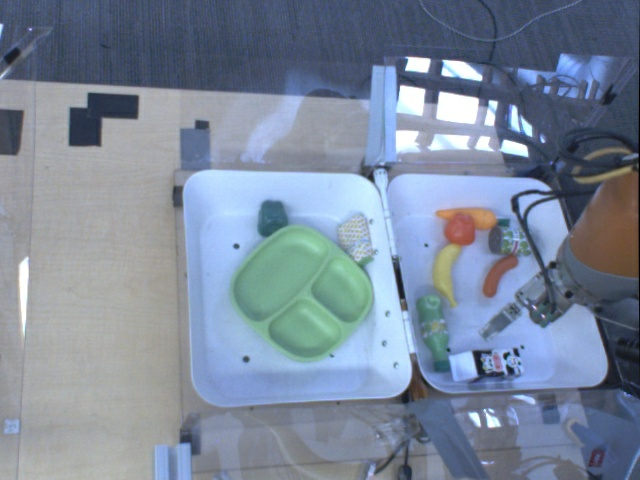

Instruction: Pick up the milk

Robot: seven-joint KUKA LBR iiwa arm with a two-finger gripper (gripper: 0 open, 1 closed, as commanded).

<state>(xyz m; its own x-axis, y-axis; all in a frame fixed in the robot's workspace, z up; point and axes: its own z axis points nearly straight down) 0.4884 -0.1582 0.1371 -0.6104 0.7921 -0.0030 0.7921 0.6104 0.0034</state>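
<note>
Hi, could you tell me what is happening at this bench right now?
A robot arm reaches in from the right over the right bin, with its hand hovering just above the milk, a small carton lying on its side near the bin's front edge. It has not taken hold of it. A banana, tomato, carrot and green bottle share that bin. The left bin holds a green divided plate.

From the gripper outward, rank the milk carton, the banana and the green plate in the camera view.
Measured from the gripper:
1. Milk carton, just below it, at the right bin's near edge.
2. Banana, to its left, mid right bin.
3. Green plate, in the left bin.
</note>
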